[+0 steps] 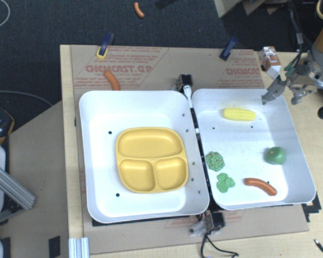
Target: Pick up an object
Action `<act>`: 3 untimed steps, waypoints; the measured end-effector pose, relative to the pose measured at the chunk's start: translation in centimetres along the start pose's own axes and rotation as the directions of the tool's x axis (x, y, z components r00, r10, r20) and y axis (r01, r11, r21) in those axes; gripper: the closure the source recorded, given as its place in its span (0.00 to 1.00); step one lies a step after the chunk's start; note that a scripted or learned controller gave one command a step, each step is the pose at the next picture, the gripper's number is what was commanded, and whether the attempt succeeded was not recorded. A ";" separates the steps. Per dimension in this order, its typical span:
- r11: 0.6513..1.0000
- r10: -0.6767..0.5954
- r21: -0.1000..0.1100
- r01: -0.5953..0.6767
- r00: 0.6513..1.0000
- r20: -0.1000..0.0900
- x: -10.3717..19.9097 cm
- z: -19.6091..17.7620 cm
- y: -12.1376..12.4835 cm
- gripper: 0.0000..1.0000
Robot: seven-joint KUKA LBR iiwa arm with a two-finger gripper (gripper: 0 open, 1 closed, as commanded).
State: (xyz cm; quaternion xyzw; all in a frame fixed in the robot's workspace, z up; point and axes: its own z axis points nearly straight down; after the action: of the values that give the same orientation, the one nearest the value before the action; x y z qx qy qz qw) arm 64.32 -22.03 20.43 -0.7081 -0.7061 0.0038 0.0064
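The right bin point(290, 138) holds a yellow corn cob point(239, 114) near its back, a green round fruit point(275, 155) at the right, two green leafy pieces point(215, 160) point(225, 183) at the left, and an orange-red sausage point(260, 185) near the front. My gripper point(283, 92) hangs over the bin's back right corner, open, with nothing between its fingers. It is right of the corn cob and apart from it.
The left bin point(97, 144) holds a yellow three-compartment plate point(151, 159). An orange sausage point(112, 80) lies on the board behind the left bin, and another point(139, 9) on the dark floor. Clamps point(104, 46) point(228, 48) grip the board's back edge.
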 end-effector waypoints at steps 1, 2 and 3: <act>1.000 -0.003 -0.015 0.003 1.000 0.004 0.1 -0.9 0.3 0.00; 1.000 -0.003 -0.008 0.003 1.000 0.002 0.0 4.6 -0.7 0.00; 1.000 -0.005 -0.007 0.005 1.000 0.001 0.8 10.7 -0.4 0.00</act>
State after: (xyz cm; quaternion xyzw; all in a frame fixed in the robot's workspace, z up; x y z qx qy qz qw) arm 63.80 -21.22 9.73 -0.7065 -0.7077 0.0016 0.0036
